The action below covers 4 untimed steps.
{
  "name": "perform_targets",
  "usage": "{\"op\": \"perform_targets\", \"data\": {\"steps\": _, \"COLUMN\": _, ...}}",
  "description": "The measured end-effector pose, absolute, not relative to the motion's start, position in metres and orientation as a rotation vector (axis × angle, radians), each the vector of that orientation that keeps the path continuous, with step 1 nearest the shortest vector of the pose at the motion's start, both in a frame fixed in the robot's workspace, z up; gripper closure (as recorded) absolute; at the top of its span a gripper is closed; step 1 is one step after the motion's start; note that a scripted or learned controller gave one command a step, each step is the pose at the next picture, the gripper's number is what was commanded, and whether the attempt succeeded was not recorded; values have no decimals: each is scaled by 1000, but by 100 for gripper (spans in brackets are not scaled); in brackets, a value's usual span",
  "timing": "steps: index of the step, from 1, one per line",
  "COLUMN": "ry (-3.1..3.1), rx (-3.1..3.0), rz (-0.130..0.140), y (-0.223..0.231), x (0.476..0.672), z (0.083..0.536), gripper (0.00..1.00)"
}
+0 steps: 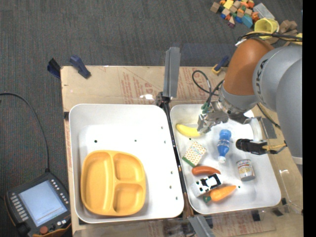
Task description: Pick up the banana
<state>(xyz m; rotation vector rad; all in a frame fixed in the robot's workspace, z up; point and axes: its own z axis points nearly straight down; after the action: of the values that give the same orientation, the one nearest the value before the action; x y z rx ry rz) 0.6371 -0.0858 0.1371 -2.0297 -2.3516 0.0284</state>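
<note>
The yellow banana (187,130) lies in the right bin (270,194), near its back left corner. My gripper (207,124) hangs just over the banana's right end, its fingers apart and pointing down. The left fingertip (201,128) is at or touching the banana's tip. Nothing is between the fingers. The banana rests on the bin floor.
Also in the right bin are a blue bottle (223,144), a patterned card (194,153), a red sausage-like piece (206,170), a carrot (220,193), a black-and-white toy (208,182) and a small can (245,170). A yellow divided plate (114,182) sits in the left bin (123,113).
</note>
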Motion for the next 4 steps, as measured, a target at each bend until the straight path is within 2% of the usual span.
{"op": "perform_targets", "data": {"steps": 1, "ry": -2352, "rx": -2029, "rz": 29, "y": -86, "x": 637, "z": 137, "gripper": 0}}
{"op": "perform_targets", "data": {"steps": 2, "ry": -2350, "rx": -2025, "rz": 31, "y": -86, "x": 637, "z": 143, "gripper": 100}}
{"op": "perform_targets", "data": {"steps": 3, "ry": -2350, "rx": -2024, "rz": 32, "y": -86, "x": 637, "z": 143, "gripper": 0}}
{"op": "perform_targets", "data": {"steps": 4, "ry": -2349, "rx": -2019, "rz": 34, "y": -86, "x": 638, "z": 149, "gripper": 100}}
